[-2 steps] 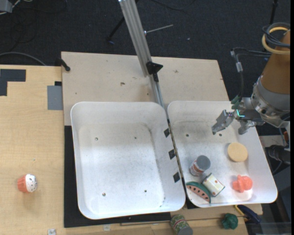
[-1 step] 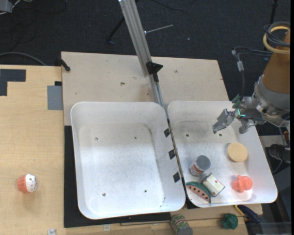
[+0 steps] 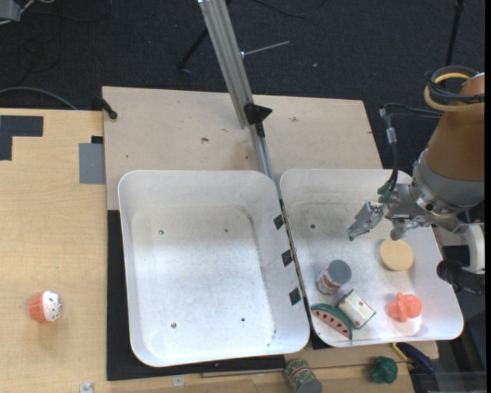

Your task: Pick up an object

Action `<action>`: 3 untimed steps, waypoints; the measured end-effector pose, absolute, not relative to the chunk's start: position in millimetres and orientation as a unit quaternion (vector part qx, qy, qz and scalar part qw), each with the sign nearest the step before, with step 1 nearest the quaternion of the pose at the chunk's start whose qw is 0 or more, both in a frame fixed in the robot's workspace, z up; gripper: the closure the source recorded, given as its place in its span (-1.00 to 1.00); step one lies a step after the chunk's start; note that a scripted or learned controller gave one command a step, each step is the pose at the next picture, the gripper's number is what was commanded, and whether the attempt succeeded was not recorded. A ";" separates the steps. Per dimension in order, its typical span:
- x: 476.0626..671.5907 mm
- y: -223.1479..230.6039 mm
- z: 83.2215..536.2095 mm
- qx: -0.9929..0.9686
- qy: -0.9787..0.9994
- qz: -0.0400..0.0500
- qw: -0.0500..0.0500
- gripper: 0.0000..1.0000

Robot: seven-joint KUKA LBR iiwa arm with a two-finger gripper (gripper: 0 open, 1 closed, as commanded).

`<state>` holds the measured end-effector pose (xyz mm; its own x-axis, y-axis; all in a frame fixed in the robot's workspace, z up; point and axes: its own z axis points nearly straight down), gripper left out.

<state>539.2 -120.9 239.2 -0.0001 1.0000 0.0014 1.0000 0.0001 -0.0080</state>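
A: Camera view, right bin contents? Candidates for a pick first.

B: Right-hand shallow white bin (image 3: 311, 188) carries five items, all in its near half. Round tan disc (image 3: 397, 256) lies nearest the tool. Small grey-capped can with a red band (image 3: 335, 276) sits left of it. Cream-coloured small box (image 3: 357, 309) is just near of the can, touching a watermelon-slice toy, green rind and red flesh (image 3: 331, 318), at the near rim. Orange-pink lumpy toy (image 3: 407, 307) rests by the near right corner.

A: Arm pose?

B: Two-finger gripper (image 3: 382, 224) hangs over the bin's middle right, just far-left of the disc, fingers spread apart with nothing between them. Grey arm with orange band (image 3: 462, 142) enters from the right.

A: Surroundings?

B: Left-hand shallow white bin (image 3: 139, 219) adjoins it. Aluminium rail (image 3: 233, 68) slants from the far side to the divide. Orange-and-white small ball (image 3: 46, 306) lies on the pale wooden bench (image 3: 33, 219), well left. Green lump (image 3: 384, 370) lies near of the right bin.
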 end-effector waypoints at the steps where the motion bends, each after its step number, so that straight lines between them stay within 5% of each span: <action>1: 543.8 -121.0 194.0 -0.707 -0.707 0.002 0.003 -1.00; 2: 541.3 -123.9 149.6 -0.707 -0.707 0.002 0.004 -1.00; 3: 542.0 -126.3 162.2 -0.709 -0.705 0.001 0.002 1.00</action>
<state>542.0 -126.3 162.2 0.0051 1.0000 0.0008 1.0000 -0.0051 -0.0041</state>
